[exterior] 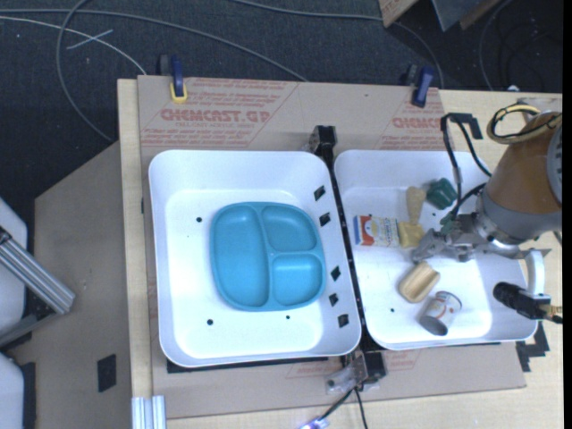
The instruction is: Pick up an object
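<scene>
The left bin (170, 239) holds a blue divided plate (266, 255) with three compartments, lying flat near its middle. The right bin (375, 324), just beside it across a black clip-lined seam, holds the loose objects. A small flat packet with a red and blue end (376, 231) lies nearest the seam. Right of the packet stand a pale yellow piece (414, 202) and a smaller yellow bit (409, 234), with a dark green object (440, 190) beyond them toward the far rim. Nearer the front rim lie a tan bread-like lump (417, 282) and, just right of it, a small grey can on its side (438, 311).

The arm (527, 186) comes in over the right bin's outer side, its orange band and grey wrist tilted down toward the packet. The gripper (438, 244) sits low between the yellow bit and the tan lump. Its metal fingers blur into one grey shape, so whether they are spread or closed cannot be told, and nothing is visibly between them.

The arm's upper part is cut off at the frame edge, and it hides the bin's right wall. The green object's shape is hard to make out.
</scene>
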{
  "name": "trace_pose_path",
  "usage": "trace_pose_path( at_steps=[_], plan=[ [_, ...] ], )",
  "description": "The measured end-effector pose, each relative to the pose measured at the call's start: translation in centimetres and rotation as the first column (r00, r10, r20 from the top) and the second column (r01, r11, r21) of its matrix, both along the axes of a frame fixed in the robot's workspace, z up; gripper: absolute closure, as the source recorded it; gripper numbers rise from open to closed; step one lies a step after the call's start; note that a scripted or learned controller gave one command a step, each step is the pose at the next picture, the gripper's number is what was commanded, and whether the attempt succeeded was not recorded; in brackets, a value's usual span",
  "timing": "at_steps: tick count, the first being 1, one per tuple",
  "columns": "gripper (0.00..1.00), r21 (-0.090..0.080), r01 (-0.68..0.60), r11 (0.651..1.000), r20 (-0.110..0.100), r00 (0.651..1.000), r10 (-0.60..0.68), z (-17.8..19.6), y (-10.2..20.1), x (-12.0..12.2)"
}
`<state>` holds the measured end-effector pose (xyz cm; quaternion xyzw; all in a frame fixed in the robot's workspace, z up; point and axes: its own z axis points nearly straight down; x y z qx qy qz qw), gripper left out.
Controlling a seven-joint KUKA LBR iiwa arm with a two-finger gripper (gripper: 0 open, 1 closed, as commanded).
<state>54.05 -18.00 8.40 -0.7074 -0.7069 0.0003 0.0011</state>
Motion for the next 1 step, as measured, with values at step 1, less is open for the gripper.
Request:
trace_pose_path(
  at_steps=[1],
  plan=[
    [1.0, 0.0, -0.001, 1.0, 0.002, 1.0, 0.001, 1.22, 0.06, 0.06]
  ],
)
